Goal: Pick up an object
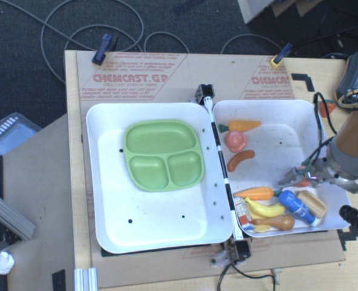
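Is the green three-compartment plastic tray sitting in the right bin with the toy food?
No, the green three-compartment plastic tray lies alone in the left white bin.

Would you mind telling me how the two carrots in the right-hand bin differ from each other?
The upper orange toy carrot lies alone near the far wall of the right white bin; the lower orange toy carrot sits at the edge of the near cluster, against the yellow toy banana. The upper one shows a green top at its left end; the lower one shows none. Both lie roughly crosswise.
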You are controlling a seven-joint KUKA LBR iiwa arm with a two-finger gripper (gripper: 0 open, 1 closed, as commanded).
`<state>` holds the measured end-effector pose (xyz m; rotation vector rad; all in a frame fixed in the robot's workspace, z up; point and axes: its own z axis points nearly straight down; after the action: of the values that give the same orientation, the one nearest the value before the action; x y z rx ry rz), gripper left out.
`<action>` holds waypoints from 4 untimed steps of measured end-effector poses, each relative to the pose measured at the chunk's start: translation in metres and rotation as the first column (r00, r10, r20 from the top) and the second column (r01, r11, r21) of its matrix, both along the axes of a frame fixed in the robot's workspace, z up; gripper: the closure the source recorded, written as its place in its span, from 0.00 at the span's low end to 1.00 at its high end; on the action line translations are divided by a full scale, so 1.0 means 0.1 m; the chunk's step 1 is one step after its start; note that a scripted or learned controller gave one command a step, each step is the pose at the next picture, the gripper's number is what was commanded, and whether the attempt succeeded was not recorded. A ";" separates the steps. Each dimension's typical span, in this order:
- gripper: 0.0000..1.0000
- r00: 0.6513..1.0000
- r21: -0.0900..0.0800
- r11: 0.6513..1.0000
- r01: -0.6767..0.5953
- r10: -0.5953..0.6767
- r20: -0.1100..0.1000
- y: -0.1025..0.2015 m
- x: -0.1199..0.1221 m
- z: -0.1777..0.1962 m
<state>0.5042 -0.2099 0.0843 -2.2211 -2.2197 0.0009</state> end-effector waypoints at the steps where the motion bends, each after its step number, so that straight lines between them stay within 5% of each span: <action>1: 1.00 1.000 -0.002 1.000 0.001 -0.001 0.002 0.00 0.00 0.10; 2: 1.00 1.000 0.000 1.000 -0.002 0.002 0.003 0.49 0.79 0.00; 3: 1.00 1.000 0.000 1.000 0.000 0.000 -0.001 0.69 0.15 0.30; 4: 1.00 1.000 -0.002 1.000 0.000 0.000 0.003 0.30 0.52 0.57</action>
<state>0.5561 -0.1800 0.1411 -2.2236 -2.2227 -0.0001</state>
